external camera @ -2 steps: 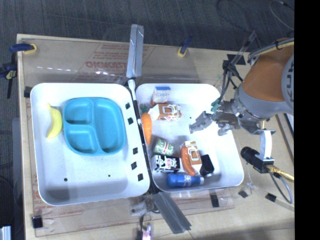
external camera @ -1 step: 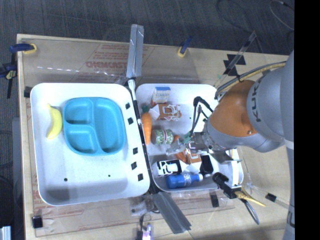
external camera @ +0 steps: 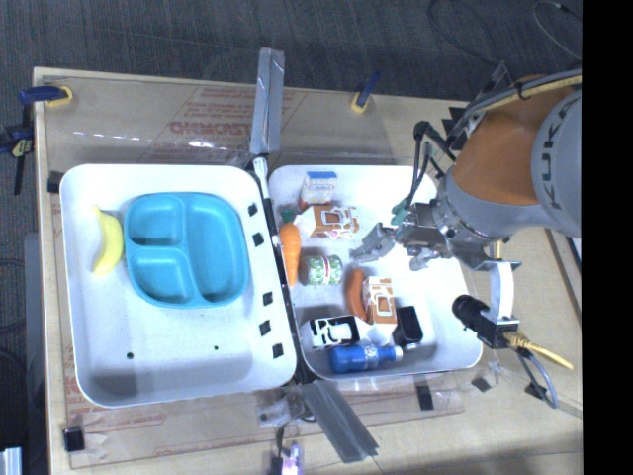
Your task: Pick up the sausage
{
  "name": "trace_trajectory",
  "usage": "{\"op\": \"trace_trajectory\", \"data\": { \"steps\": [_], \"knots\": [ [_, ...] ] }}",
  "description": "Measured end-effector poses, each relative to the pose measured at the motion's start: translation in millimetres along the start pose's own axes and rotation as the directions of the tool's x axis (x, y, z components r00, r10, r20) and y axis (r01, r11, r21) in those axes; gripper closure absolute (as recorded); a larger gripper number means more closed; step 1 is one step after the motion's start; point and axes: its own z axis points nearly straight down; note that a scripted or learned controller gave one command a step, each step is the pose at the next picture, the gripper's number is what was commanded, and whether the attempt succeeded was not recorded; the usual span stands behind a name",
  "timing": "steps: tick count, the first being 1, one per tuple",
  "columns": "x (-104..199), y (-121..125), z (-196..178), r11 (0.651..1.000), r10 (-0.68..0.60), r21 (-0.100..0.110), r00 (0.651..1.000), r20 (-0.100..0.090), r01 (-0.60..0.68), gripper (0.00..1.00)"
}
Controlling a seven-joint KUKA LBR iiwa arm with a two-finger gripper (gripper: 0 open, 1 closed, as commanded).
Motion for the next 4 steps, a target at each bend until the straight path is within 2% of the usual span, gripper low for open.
{"op": "trace_trajectory", "data": {
  "steps": [1, 2, 3, 4],
  "knots": [
    [29, 67, 67, 0.895, 0.445, 0.006, 0.895, 0.002, -0.445, 0.0],
    [-12, 40, 167, 0.925, 0.38, 0.006, 0.925, 0.001, -0.38, 0.0],
    [-46, 96, 83, 0.885, 0.466, 0.004, 0.885, 0.0, -0.466, 0.0],
    [-34, 63, 167, 0.914, 0.406, 0.007, 0.914, 0.001, -0.406, 0.0]
  ]
}}
